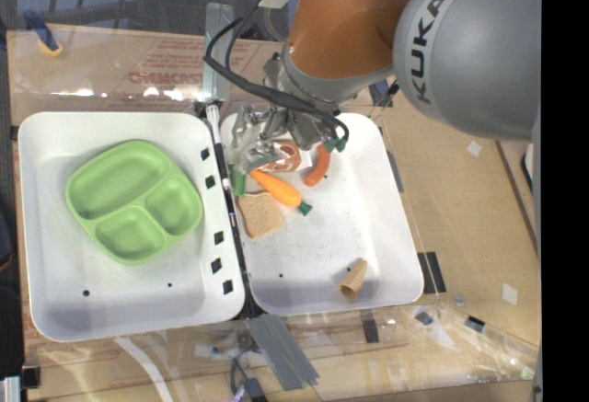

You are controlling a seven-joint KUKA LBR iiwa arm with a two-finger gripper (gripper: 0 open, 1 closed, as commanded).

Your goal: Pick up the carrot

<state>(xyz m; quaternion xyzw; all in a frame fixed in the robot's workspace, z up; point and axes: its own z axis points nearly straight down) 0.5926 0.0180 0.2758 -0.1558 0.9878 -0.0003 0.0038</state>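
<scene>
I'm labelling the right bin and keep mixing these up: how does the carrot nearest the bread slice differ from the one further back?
The near carrot is paler orange and thicker; the far carrot is redder and slimmer. The near one lies slantwise by the bread slice; the far one lies steeper, under the arm. Both have green ends.

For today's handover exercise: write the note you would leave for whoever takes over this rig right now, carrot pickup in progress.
Gripper: low over the far left corner of the right bin; grip unclear.
Carrot: lying on the bin floor just beside the gripper, next to the bread slice; a second, smaller carrot lies farther right.
Done: approach only.
Left: grasp and lift the carrot.
</scene>
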